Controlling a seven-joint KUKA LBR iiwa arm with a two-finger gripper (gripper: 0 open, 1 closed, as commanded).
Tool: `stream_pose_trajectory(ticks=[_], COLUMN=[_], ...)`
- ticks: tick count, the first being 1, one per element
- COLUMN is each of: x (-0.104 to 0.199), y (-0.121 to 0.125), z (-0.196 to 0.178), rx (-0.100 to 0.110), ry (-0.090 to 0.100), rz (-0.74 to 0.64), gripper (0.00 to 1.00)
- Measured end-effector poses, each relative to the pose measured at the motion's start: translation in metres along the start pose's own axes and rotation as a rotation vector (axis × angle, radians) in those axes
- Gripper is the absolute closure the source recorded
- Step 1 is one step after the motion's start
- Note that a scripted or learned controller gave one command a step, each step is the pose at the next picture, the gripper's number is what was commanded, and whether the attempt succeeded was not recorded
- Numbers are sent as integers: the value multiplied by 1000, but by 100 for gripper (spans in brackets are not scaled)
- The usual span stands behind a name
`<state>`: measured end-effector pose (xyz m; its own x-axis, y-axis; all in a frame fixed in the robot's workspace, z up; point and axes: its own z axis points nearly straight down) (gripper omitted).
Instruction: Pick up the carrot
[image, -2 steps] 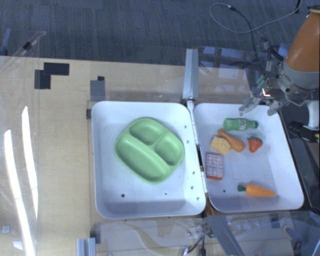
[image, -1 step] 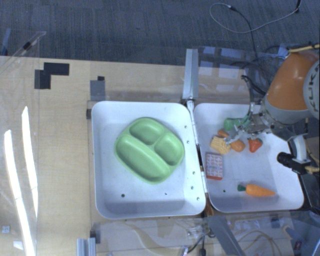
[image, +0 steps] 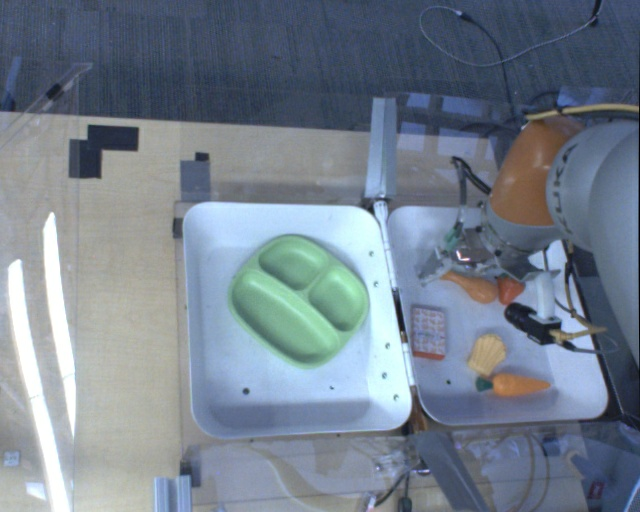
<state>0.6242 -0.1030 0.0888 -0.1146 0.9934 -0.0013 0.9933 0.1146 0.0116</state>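
Carrot (image: 518, 385) lay untouched at the right bin's (image: 450, 408) front, not yet picked. Gripper (image: 462, 254) hovered well back over another orange piece (image: 474, 288); couldn't tell how its fingers stood.

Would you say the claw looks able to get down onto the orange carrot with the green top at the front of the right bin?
Probably yes: the orange carrot lies apart, uncovered from above.

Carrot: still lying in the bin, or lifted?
Lying in the bin. The carrot rests flat on the right bin floor near its front edge, apart from the tool.
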Motion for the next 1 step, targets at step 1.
stream_pose_trajectory(ticks=[1], x=[1], y=[3], z=[-13], rx=[-6], ry=[1], rz=[-1], gripper=[100])
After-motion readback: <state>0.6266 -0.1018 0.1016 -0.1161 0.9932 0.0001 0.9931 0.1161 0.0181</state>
